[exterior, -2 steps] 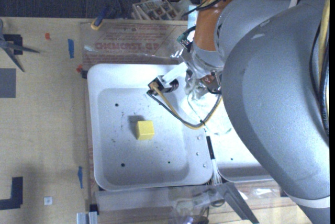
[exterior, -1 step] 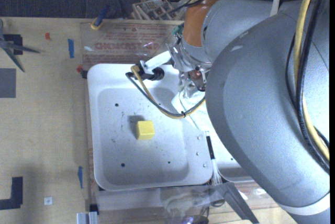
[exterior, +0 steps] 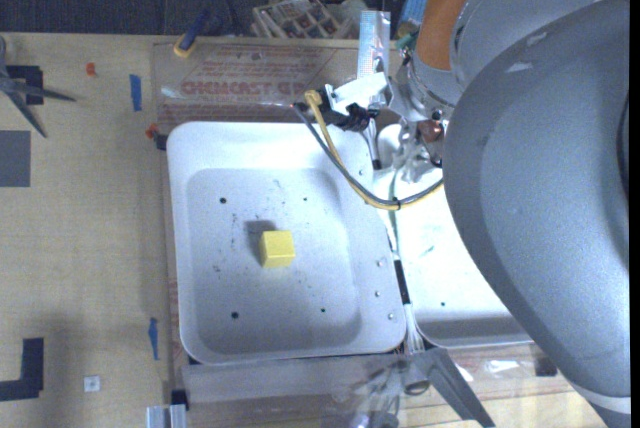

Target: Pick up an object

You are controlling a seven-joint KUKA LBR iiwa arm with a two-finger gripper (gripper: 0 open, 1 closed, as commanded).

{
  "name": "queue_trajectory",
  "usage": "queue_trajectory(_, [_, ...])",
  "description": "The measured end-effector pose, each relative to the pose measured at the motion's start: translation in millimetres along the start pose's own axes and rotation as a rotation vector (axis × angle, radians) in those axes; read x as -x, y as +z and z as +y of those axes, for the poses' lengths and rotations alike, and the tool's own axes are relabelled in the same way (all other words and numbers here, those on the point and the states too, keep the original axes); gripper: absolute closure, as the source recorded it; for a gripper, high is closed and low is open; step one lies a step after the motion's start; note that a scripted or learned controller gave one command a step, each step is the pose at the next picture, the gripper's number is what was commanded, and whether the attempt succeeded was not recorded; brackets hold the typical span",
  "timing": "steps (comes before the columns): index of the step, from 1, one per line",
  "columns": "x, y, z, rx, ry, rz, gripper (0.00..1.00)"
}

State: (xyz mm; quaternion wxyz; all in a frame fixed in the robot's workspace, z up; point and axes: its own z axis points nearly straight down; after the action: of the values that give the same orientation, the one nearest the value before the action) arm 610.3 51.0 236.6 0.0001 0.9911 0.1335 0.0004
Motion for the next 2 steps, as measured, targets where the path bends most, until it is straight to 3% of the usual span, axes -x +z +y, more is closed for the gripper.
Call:
queue_trajectory(1, [-8.3,-162.9,-37.0,0.001,0.071,0.002,1.0])
queue_trajectory(2, [65.7,-106.7,-32.2,-0.001,0.069,-0.003,1.0])
